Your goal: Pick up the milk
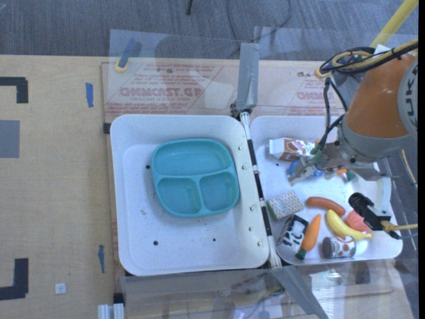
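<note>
Hovering jaws (307, 169) just beside milk (290, 149), right bin (265, 178)

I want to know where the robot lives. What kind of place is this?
Probably a robot lab, not a kitchen. A grey and orange arm reaches over two white bins on a taped wooden bench. The food, like the banana and carrot, looks like toys.

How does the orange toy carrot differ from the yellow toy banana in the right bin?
The orange toy carrot is straight and tapers to a point, while the yellow toy banana is curved. The carrot lies nearly upright in the view, beside a black-and-white carton; the banana lies slantwise, further right. Both lie loose near the front of the right white bin, apart from the gripper.
</note>
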Controlling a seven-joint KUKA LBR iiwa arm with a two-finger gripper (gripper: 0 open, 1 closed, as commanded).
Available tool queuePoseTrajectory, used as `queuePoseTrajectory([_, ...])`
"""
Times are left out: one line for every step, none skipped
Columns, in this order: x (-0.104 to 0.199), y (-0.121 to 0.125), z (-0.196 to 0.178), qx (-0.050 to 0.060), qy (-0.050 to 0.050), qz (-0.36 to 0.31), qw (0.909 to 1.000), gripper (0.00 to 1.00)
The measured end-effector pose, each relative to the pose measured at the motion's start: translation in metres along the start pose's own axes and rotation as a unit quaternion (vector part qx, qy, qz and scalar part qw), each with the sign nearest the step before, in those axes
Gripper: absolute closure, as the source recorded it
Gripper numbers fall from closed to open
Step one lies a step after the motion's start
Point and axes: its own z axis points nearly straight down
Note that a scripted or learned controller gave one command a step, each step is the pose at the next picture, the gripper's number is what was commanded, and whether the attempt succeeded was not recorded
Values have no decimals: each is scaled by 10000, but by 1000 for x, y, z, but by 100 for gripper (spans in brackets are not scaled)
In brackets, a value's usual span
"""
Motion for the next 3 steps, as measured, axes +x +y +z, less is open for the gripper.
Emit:
queuePoseTrajectory([-38, 54, 2, -8, -8, -509, 9987, 0])
queuePoseTrajectory([-27, 105, 60, -26, -16, -1412, 9900, 0])
queuePoseTrajectory([-37, 118, 83, 4, 5, -1444, 9895, 0])
